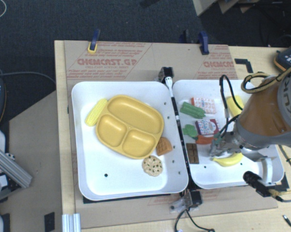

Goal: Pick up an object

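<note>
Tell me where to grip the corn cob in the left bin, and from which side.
Grip the corn cob across its middle, coming straight down from above. It lies flat, long and narrow, in the gap between the yellow divided plate and the left bin's wall, so the fingers should probably close across its short width.

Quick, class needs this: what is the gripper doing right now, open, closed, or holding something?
Gripper: cannot be told. It is low in the right bin, at the banana, with nothing visibly held.
</note>
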Tool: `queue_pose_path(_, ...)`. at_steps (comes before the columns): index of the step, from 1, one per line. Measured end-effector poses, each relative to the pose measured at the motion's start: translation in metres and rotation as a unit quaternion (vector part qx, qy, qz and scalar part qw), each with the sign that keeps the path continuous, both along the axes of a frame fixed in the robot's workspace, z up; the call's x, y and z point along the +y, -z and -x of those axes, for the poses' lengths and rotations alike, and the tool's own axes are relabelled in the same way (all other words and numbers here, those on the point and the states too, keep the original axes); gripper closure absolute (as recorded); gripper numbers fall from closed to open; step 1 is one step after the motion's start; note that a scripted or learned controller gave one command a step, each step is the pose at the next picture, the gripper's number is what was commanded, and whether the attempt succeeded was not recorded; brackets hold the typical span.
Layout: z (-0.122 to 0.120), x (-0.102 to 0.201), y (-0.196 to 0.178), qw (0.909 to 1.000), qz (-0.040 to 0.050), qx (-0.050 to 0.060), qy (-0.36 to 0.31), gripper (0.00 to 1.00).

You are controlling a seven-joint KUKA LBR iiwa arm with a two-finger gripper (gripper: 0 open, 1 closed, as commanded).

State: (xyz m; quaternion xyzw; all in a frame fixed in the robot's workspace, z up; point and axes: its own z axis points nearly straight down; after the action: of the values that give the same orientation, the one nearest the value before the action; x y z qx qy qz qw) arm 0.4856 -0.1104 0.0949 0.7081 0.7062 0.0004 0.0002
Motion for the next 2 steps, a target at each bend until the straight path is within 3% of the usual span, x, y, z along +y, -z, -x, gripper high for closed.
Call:
queue_pose_path(1, 0.007, -0.005, -0.058, 1.0000, 0.0010, -0.002, -0.001, 1.00)
queue_pose_path(2, -0.003, -0.010, -0.109, 1.0000, 0.0011, -0.002, -0.002, 1.00)
